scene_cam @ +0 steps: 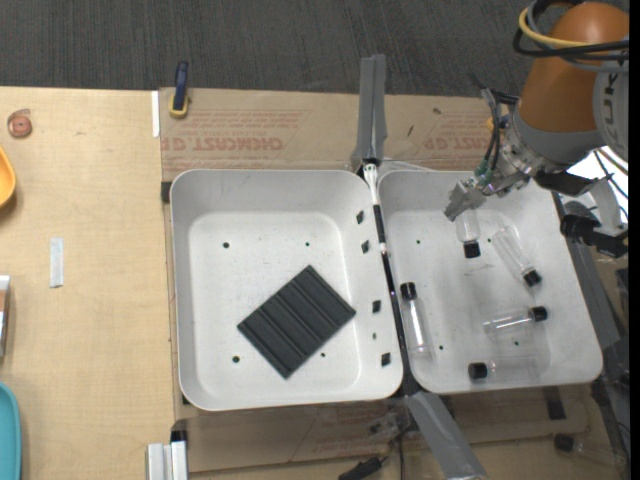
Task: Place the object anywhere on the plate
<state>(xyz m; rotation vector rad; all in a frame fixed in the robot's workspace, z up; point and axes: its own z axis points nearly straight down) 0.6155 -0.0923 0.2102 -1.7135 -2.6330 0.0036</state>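
A dark grey ribbed plate [297,320] lies flat and turned at an angle in the left bin [200,208]. Several clear tubes with black caps lie in the right bin [570,298]. My gripper [462,204] hangs over the back part of the right bin, pointing down and to the left. Directly beneath its tip is one clear tube [467,234], black cap towards the front. Whether the gripper touches that tube is unclear. Another tube [414,320] lies along the right bin's left wall.
More clear tubes lie at the right bin's right side [514,254], [510,322] and front [502,369]. A grey divider bar [372,118] runs between the bins at the back. Brown cardboard [260,128] lies behind the bins.
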